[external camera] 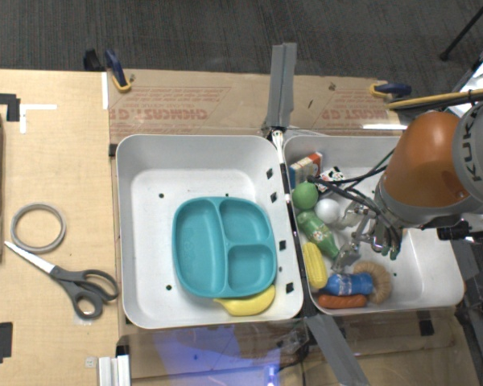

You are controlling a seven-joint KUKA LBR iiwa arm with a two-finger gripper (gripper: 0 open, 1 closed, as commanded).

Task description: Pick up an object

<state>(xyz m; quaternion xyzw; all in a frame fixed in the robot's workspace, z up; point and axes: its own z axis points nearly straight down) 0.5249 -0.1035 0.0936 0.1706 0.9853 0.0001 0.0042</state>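
I see the gripper (369,238) low in the right bin (435,284), above a heap of toys; whether its jaws are apart or together I cannot tell. From it, the corn cob (313,264) lies at eight o'clock, the green ball (305,195) at ten, and the blue bottle (348,284) at six. The left bin (145,215) holds a teal divided plate (224,246) touching a banana (245,302).

Bench (64,135) bears bins (141,175), scissors (68,280), tape roll (38,227).
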